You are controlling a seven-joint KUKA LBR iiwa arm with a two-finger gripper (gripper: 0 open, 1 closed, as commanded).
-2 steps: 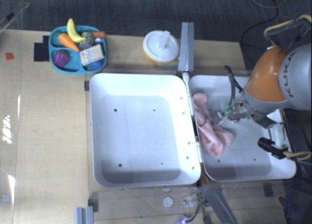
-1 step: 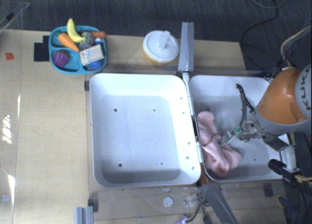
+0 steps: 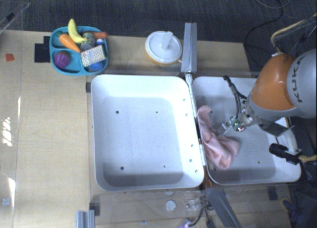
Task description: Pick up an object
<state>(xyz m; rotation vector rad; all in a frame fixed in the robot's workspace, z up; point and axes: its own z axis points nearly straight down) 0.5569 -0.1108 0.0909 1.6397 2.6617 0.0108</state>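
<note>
We log two shallow white bins side by side on the counter [image 3: 44,138]. The left bin [image 3: 143,172] has small dark dots on its floor. The right bin [image 3: 257,170] holds a crumpled pink cloth [image 3: 216,142], lying along the bin's left wall — from about 9 o'clock down toward 7 o'clock of that bin.

The arm [image 3: 277,85], grey with an orange band, comes in from 3 o'clock. Its tool [image 3: 237,124] sits over the right bin, just beside the cloth's upper right edge; we cannot tell whether it touches the fabric. Whether the tool is released or clenched is too small and cluttered to read, so we cannot tell. We see nothing clearly between its tips.

At 11 o'clock of the view, a blue divided tray [image 3: 77,68] rests on the counter, carrying a toy banana [image 3: 74,31], a toy carrot [image 3: 68,42], a purple item [image 3: 62,59] and a speckled sponge-like block [image 3: 94,55]. At 12 o'clock, a white lidded container with a yellow rim [image 3: 163,47] stands just behind the left bin — beside a grey metal post [image 3: 189,48].
</note>
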